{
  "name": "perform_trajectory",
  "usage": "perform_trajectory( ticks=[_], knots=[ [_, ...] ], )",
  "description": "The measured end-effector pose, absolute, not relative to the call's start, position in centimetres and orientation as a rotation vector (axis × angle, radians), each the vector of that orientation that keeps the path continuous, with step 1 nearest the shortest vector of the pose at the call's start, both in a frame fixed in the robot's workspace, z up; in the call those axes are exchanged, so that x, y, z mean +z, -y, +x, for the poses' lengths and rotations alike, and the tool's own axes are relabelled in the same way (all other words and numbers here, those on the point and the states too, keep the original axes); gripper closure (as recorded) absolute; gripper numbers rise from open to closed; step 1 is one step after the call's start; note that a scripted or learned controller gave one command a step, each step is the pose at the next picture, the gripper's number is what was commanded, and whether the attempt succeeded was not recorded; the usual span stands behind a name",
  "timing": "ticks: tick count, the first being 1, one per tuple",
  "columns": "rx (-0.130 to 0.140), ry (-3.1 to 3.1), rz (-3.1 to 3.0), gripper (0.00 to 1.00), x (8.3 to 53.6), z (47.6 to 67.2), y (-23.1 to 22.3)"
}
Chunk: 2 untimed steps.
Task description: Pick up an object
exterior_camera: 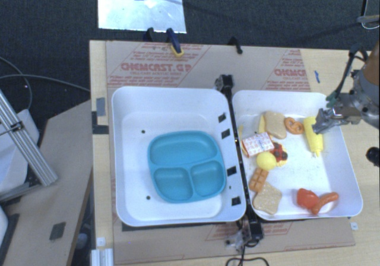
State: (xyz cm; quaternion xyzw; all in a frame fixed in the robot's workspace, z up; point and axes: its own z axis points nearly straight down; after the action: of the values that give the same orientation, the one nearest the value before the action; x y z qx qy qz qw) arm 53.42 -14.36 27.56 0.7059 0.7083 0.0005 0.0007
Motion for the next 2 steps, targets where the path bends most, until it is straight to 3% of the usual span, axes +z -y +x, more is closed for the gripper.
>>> perform_trajectory(
  ticks=[1, 2],
  knots=[
    [-0.003, -2.235, 2.217, 0.00, 13.5, 53.6, 10.3],
    [0.000, -2.223, 2.222, 0.00, 8.2, 49.6, 8.4]
  ],
)
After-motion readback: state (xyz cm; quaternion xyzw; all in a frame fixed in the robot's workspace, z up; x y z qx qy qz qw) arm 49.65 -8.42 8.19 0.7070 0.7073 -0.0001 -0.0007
